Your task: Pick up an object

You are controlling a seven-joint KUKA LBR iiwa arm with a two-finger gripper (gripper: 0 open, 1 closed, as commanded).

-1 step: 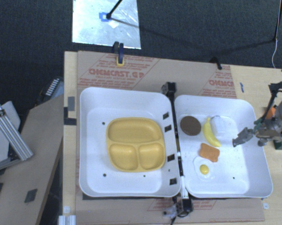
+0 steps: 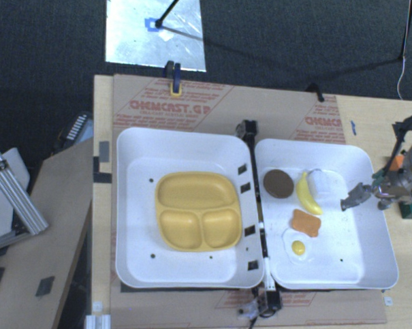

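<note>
Red print "CHEMCAST G P" legible on the brown board (image 2: 195,98) under the bins, well left of and beyond the fingers. Same red print, partly readable as "CHEMCAST", upside down on that board's corner beyond the fingers, above the right bin (image 2: 369,167).

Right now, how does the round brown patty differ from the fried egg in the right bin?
The round brown patty is one dark colour; the flat fried egg is white with a yellow yolk. The patty lies toward the bin's far side, the egg toward its near side. The patty's outline is a neat circle, the egg's irregular. Both lie flat.
</note>
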